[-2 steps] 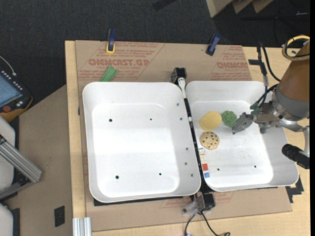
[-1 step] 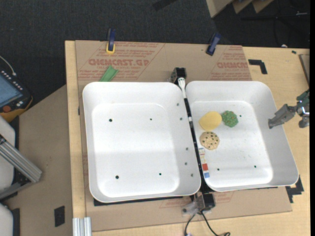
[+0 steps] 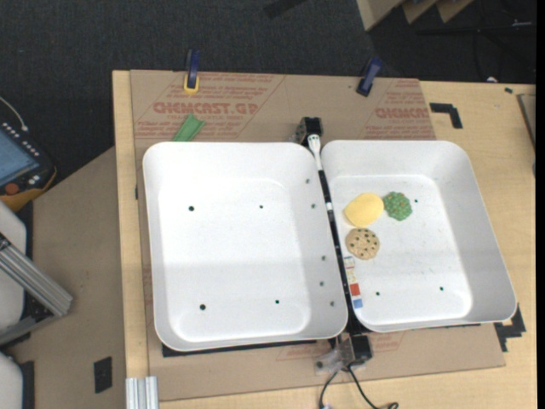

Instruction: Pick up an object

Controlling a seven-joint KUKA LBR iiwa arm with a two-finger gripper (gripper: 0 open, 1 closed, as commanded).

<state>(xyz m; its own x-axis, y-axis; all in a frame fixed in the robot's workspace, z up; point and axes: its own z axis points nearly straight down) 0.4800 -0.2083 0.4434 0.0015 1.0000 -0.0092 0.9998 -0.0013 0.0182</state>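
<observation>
Three small objects lie in the right bin [image 3: 477,228], near its left side. A yellow lemon-shaped piece [image 3: 364,209] sits beside a green broccoli-like piece [image 3: 398,205], the two nearly touching. Just below the yellow piece lies a round tan cookie with dark chips [image 3: 363,244].
The left bin [image 3: 170,228] stands beside the right one, joined along a dark hinge strip [image 3: 328,220]. Both rest on a cardboard sheet [image 3: 255,100] held by blue clamps [image 3: 192,68] at the back. A green marker [image 3: 187,129] lies on the cardboard behind the left bin.
</observation>
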